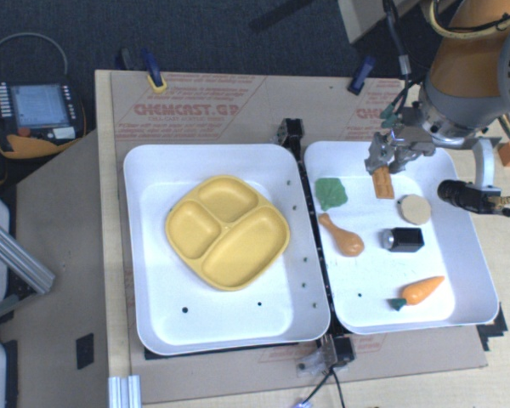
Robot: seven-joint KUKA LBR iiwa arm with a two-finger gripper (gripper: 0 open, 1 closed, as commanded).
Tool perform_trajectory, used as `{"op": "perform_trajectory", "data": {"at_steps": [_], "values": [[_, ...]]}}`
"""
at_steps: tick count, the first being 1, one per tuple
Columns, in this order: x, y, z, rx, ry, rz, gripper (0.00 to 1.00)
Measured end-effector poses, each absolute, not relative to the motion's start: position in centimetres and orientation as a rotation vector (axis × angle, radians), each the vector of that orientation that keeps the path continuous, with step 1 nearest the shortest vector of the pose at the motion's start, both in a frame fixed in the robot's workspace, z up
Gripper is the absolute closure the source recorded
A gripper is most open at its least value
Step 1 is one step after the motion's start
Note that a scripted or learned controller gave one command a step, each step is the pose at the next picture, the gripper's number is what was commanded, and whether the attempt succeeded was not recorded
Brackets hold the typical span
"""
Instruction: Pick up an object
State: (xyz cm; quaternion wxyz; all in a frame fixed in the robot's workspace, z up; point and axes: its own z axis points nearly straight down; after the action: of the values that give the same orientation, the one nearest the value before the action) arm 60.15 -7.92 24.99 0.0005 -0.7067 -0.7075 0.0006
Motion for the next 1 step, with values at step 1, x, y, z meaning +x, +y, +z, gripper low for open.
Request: {"op": "perform_trajectory", "data": {"at_steps": [1], "values": [[59.20,-2.10,23.69,-2.214,-2.224,0.002,1.00]]}}
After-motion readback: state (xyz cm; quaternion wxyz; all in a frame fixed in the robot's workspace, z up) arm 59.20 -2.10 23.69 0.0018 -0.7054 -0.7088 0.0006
